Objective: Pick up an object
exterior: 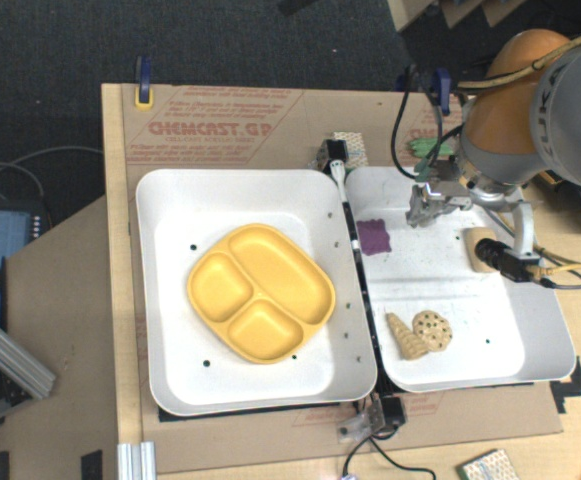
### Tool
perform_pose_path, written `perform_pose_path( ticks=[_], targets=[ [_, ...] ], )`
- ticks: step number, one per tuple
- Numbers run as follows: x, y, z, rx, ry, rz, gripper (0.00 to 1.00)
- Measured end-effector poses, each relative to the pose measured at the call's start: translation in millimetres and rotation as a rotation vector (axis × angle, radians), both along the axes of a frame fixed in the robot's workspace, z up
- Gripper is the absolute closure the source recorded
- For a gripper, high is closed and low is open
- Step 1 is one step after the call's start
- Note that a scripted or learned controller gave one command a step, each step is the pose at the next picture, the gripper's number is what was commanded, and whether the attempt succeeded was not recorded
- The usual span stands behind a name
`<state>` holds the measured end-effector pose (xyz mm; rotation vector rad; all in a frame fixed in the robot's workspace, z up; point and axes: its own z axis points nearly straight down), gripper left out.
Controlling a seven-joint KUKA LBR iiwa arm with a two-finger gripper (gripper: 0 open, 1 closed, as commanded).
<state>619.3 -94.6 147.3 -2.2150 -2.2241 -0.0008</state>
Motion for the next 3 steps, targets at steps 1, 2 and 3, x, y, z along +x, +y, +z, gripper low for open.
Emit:
perform_pose_path(
  ticks=[1, 2, 3],
  targets=[
    [4.5, -43.2, 68.3, -0.006, -0.011, -0.007, 1.0],
    [5.4, 6.4, -23.9, 0.001, 0.008, 0.0, 1.0],
    [-12.1, 2.3, 51.8, -0.004, -0.01, -0.005, 1.0]
  ],
)
